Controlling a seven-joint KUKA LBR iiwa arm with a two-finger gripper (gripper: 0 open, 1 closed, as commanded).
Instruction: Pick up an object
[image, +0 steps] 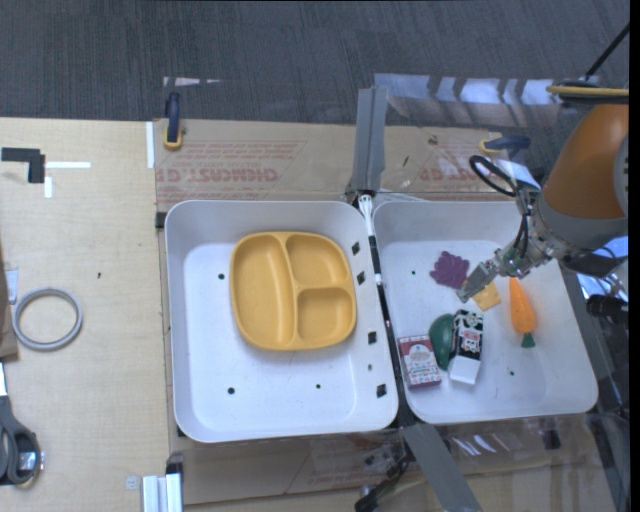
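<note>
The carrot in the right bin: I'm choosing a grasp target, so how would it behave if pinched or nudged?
The carrot looks like a smooth, tapered toy, so it may slip from a pinch. Its rounded body probably rolls if nudged sideways. It likely is light and rigid.

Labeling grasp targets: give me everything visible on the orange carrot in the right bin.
The carrot is a small toy, plastic by its look: a smooth orange tapered body with a green tip at its lower end. It lies flat on the right bin's floor near the right wall, lengthwise up the picture. A small yellow block lies just left of it, and the gripper is over that block.
</note>
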